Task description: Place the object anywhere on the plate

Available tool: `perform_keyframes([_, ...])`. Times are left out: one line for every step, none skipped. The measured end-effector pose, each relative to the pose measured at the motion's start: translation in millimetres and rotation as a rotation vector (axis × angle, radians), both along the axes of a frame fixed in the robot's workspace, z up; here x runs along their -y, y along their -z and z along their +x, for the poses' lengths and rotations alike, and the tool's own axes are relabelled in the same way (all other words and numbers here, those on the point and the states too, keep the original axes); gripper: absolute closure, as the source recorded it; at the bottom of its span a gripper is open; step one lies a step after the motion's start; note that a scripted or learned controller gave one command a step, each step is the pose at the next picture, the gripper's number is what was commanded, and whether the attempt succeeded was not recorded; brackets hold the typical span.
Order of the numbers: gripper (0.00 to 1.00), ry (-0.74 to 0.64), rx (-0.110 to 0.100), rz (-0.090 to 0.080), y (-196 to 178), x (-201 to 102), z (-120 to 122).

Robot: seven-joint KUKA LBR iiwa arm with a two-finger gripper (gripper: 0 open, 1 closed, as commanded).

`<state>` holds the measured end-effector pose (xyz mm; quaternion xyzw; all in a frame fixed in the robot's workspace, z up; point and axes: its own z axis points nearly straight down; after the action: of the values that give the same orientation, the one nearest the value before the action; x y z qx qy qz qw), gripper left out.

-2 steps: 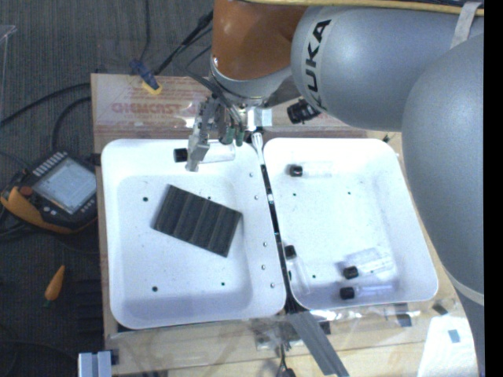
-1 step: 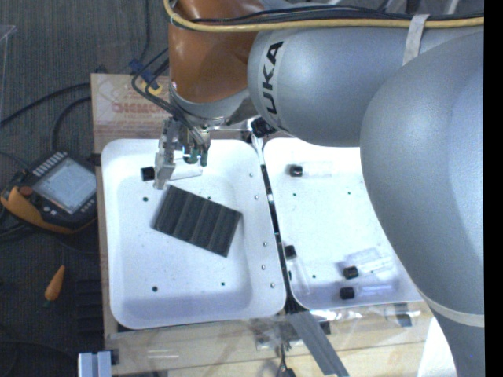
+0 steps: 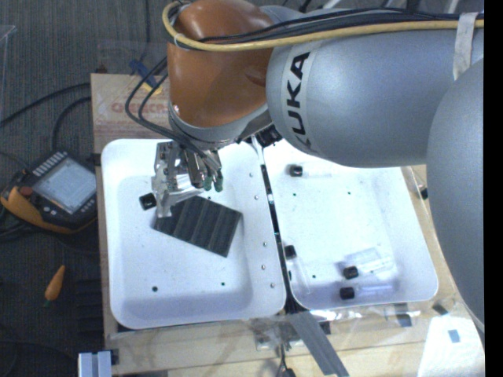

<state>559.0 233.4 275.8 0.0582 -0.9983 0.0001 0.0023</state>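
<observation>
Left bin (image 3: 181, 289): holds the dark ribbed plate (image 3: 203, 226), lying flat near the middle, turned askew to the bin walls, long side running from far left to near right.

Gripper (image 3: 206, 184): hangs over the far half of the left bin, just above the far edge of the plate. Contact with the plate: cannot tell. Spread or closed: cannot tell from this angle, with the tips dark and bunched against the white floor.

Arm (image 3: 354, 93): comes in from the right, passes across the far part of the right bin (image 3: 377, 203), ends in the orange band (image 3: 212, 53) above the wrist, over the far edge of the left bin.

Right bin: carries the loose small pieces, well apart from the plate.
- Small black piece (image 3: 295, 170) at the far left.
- Second black piece (image 3: 289, 251) against the left wall, midway down.
- Clear plastic piece (image 3: 371, 261) toward the near right, with a black bit (image 3: 349, 272) just beside it on the left.
- Another black bit (image 3: 346, 293) close to the near wall.

Task's own object: cannot tell which of these; all lie in the right bin, none on the plate.

Left of the bench, on the floor: control pendant (image 3: 59, 191) with a pale screen.
</observation>
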Motion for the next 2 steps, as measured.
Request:
perform_keyframes([1.0,-0.169,0.003,0.002,-80,0,-45])
perform_keyframes([1.0,-0.53,0.004,0.004,-125,0,3])
